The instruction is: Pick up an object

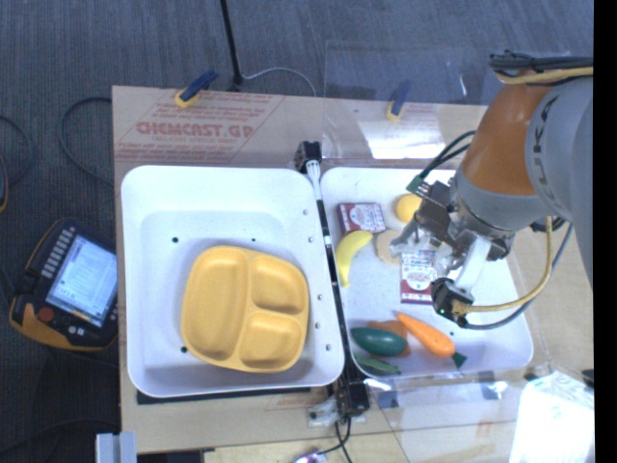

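My gripper (425, 242) hangs over the middle of the right bin (516, 328), just above a small red-and-white packet (416, 275). Whether it touches the packet cannot be made out. A banana (349, 250) lies at the bin's left side, with a dark red box (362, 218) behind it. A yellow round fruit (407, 206) sits at the back, partly hidden by the wrist. Near the front lie an orange carrot (425, 334) and a green vegetable (378, 340).
The left bin (154, 201) holds a yellow compartment tray (247, 307). A black-and-yellow cable (506, 307) loops from the wrist over the right bin's right side. A handheld controller (67, 283) lies on the floor at the far left.
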You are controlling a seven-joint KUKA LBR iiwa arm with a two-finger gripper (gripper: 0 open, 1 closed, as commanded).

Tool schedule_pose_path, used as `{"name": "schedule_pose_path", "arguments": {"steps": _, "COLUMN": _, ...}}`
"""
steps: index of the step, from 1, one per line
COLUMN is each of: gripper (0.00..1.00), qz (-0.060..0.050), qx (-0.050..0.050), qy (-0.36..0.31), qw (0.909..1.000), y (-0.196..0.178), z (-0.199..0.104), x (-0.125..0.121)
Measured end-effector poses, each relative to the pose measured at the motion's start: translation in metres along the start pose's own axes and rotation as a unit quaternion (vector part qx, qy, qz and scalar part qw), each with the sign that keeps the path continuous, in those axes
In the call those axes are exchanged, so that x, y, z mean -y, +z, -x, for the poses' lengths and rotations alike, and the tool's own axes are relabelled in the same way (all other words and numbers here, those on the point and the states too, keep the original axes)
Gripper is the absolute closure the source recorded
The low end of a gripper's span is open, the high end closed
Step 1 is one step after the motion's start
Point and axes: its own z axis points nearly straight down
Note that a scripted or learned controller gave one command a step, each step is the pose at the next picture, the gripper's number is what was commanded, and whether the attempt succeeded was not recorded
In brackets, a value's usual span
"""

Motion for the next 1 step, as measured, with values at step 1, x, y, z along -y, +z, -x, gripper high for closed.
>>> {"name": "schedule_pose_path", "arguments": {"steps": 1, "gripper": 1.00, "qz": -0.003, "qx": 0.001, "qy": 0.199, "qw": 0.9801, "y": 0.0389, "z": 0.0033, "x": 0.0292}}
